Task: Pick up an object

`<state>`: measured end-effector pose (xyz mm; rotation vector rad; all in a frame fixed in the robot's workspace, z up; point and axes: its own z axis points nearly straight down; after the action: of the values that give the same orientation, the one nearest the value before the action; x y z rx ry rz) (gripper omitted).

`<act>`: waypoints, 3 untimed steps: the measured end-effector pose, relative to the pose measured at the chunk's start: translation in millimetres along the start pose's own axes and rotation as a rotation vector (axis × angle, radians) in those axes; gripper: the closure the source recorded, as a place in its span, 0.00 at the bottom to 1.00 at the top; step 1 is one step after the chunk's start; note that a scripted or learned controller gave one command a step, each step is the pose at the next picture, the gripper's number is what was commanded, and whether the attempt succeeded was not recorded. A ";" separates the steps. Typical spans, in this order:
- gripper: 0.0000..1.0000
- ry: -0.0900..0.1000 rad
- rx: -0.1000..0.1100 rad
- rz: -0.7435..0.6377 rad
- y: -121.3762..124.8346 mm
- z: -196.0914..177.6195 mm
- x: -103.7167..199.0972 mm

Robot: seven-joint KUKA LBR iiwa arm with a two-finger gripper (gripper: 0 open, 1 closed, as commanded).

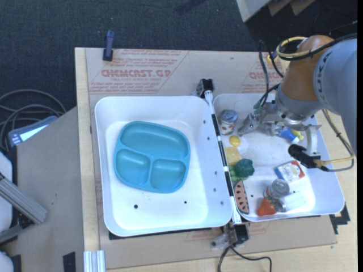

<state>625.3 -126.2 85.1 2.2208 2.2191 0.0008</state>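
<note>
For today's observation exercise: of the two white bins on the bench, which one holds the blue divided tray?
The left bin holds the blue divided tray. The right bin instead holds small toy foods, such as a watermelon slice and a green item.

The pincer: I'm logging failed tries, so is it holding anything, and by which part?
It cannot be told. The pincer sits low in the right white bin, near a small grey-lidded jar, with nothing visibly between its tips.
</note>
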 end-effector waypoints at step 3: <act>0.00 -0.003 -0.014 -0.004 16.8 -7.0 -59.1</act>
<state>642.1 -185.3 92.2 2.2084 2.2149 0.0135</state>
